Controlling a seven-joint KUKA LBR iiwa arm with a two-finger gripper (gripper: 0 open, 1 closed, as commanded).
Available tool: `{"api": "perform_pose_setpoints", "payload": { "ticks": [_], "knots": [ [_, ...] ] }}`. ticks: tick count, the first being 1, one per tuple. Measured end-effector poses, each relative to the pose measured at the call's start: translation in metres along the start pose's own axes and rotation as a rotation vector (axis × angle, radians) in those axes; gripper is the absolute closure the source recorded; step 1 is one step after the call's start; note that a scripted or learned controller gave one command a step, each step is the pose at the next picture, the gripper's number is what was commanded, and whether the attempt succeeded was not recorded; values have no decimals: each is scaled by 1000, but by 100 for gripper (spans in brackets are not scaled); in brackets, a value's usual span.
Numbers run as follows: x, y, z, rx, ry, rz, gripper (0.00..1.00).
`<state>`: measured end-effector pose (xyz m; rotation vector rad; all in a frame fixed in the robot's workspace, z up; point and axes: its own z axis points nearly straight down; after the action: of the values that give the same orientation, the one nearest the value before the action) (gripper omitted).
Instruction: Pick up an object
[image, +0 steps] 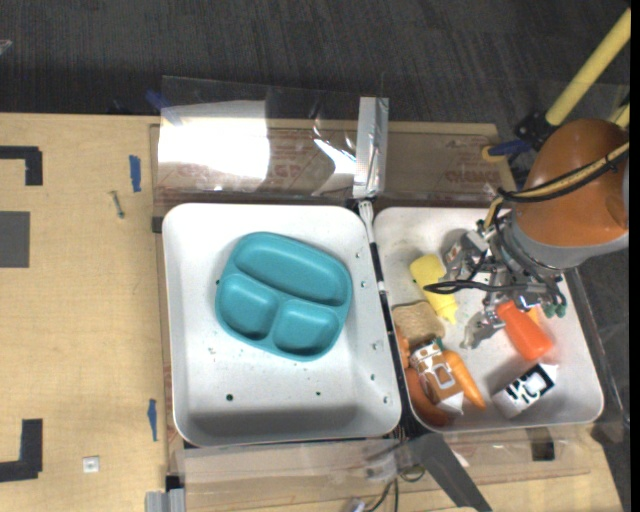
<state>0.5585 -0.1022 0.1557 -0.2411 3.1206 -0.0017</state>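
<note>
Camera view had my pincer (490, 300) low in the right bin (580, 405), beside an orange block (527, 332); whether it was open or gripping, I couldn't tell. Best, I judged, to centre squarely over the block, clear of the yellow piece (430, 272), before closing.

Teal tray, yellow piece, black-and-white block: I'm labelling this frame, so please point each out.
Teal tray (283, 293): camera view, on its middle where the compartments meet.
Yellow piece (427, 270): camera view, on its upper rounded part.
Black-and-white block (529, 386): camera view, on its top face.
</note>
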Motion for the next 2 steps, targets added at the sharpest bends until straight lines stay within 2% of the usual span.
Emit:
{"api": "perform_pose_setpoints", "payload": {
  "ticks": [1,2],
  "knots": [
    [59,-6,62,-1,8,209,0],
    [-21,-67,-8,2,0,171,0]
  ]
}}
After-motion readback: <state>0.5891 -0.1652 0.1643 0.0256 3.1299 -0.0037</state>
